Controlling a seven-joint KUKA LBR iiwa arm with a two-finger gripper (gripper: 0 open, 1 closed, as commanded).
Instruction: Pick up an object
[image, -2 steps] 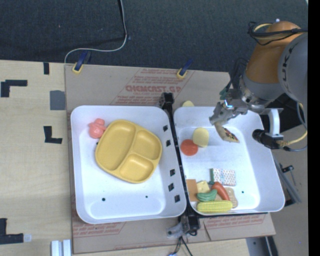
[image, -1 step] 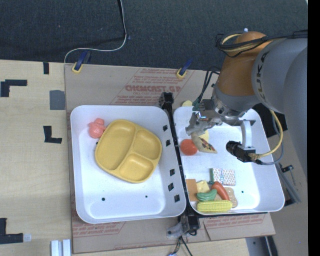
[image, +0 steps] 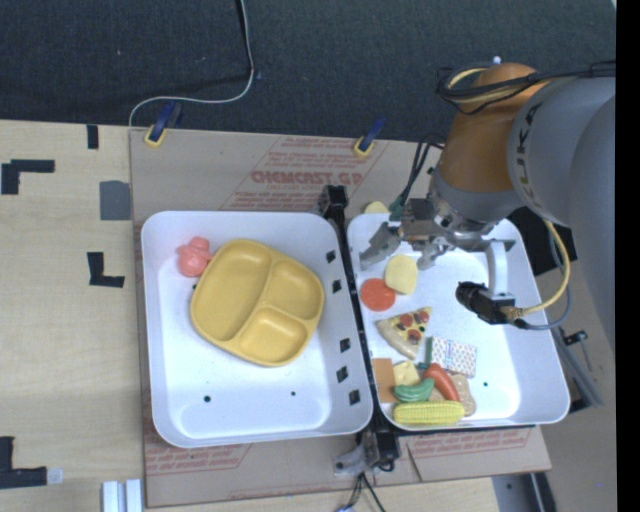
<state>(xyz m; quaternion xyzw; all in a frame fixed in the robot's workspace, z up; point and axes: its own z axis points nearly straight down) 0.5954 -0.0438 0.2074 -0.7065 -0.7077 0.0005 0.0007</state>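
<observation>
Hand (image: 402, 240) low over the right bin (image: 535, 385), near its far left corner, fingers spread apart, nothing between them. Hovering just above the yellow piece (image: 401, 274), not visibly touching it. Likely target: that yellow piece, sitting in the right bin just below the hand, with the red disc (image: 377, 294) touching or nearly touching its lower left side.

Other things placed from the yellow piece: pizza slice (image: 406, 330) just below it; pile of corn (image: 430, 412), green pepper, cracker and wafers further below, at the near end of the same bin; small pale piece (image: 375, 209) above, beside the divider (image: 347, 290). Left bin (image: 165, 400) across the divider, holding a yellow tray (image: 258, 301) and a pink toy (image: 192, 257) at the tray's upper left.

Step in hand, judged: lining up and descending for a grasp. Task not yet done.

Risks from here:
- One finger landing on the red disc instead of beside the yellow piece, so a pinch on two things or a push of both
- Left finger close to the divider and bin wall, so a possible clip on the rim during descent
- Yellow piece looks smooth and rounded, likely to squirt out sideways if closed off-centre
- Exact finger height unclear from this slanted top view, so closing too high and coming up with nothing is plausible
- Cable loop at the wrist hanging over the bin, could snag or drag on nearby items
</observation>
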